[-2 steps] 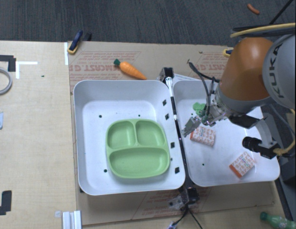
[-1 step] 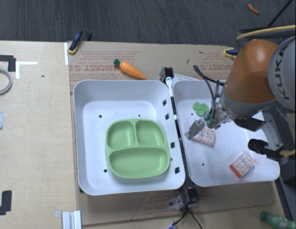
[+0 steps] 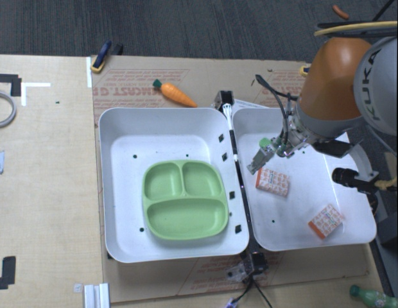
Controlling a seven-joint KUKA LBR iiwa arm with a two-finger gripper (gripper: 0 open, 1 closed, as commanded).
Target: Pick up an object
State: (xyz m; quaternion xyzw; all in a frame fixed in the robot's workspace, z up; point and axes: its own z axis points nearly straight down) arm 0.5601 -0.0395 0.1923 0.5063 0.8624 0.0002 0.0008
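Observation:
In the right bin point(image 3: 353, 236) lie two small white-and-orange boxes: one point(image 3: 273, 182) near the bin's left middle, the other point(image 3: 325, 221) toward the front right. My gripper point(image 3: 257, 164) hangs low over the left part of that bin, its tip just above and left of the nearer box. Nothing can be seen held in it. The grey arm with its orange band point(image 3: 334, 79) reaches in from the right. A green divided plate point(image 3: 185, 199) lies in the left bin point(image 3: 115, 172).
An orange toy carrot point(image 3: 175, 93) lies on the cardboard behind the left bin. A blue-and-yellow marker point(image 3: 101, 55) rests at the back left. Clips point(image 3: 224, 99) join the bins at their shared wall. A green bottle point(image 3: 372, 295) lies at the front right.

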